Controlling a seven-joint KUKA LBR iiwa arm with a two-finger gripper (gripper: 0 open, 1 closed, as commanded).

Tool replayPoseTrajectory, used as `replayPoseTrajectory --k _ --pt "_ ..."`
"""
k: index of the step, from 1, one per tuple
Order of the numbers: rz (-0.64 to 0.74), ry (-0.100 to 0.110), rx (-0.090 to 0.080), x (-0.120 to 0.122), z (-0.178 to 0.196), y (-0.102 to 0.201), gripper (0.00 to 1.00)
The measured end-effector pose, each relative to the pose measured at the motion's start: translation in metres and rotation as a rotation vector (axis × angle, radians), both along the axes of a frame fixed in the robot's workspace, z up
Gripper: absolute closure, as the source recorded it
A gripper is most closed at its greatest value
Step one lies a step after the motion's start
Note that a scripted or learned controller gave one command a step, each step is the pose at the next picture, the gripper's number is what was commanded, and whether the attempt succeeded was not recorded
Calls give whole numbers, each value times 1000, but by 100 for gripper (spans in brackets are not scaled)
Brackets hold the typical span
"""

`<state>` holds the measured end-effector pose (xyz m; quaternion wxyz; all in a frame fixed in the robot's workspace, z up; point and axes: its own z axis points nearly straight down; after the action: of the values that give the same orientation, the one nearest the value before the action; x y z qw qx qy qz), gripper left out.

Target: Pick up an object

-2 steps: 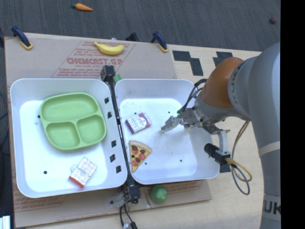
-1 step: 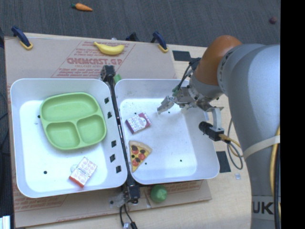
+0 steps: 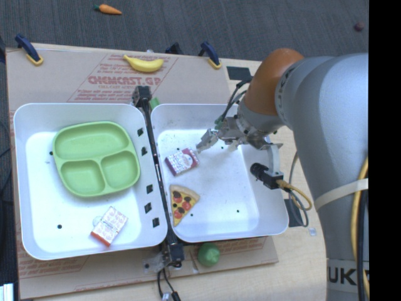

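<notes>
**Operator:** What's on the bench, and how many of each?

**Observer:** You've got two white bins side by side. The left bin (image 3: 31, 231) holds two things: one green divided plate (image 3: 96, 158) with three compartments, lying flat toward the far side, and one small red-and-white packet (image 3: 109, 225) near the front edge, well apart from the plate. The right bin (image 3: 266, 215) also holds two things: one small pink-and-white carton (image 3: 181, 161) lying close to the divider between the bins, and one toy pizza slice (image 3: 182, 202) just in front of it, also against the divider.

**Operator:** Anything outside the bins?

**Observer:** You'll see one yellow banana (image 3: 144, 62) on the cardboard behind the bins, one green ball (image 3: 209, 254) at the front edge of the bench, and one orange carrot (image 3: 109, 9) lying on the floor beyond the bench.

**Operator:** Where's the gripper?

**Observer:** Your gripper (image 3: 205, 142) is over the far part of the right bin, pointing toward the carton and just beside its upper right corner. Nothing sits between the fingers. I cannot tell whether they stand apart or together; the tip is too small and blurred.
</notes>
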<state>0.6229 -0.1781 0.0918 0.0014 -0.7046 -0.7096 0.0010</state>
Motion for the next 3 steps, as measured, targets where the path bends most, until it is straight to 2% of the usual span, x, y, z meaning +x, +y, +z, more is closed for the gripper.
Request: replayPoseTrajectory --k 1,2,3 --pt "-4 -3 -1 -14 24 -33 0" --pt "-2 -2 1 34 13 -32 0" --pt "2 -2 1 35 24 -32 100"
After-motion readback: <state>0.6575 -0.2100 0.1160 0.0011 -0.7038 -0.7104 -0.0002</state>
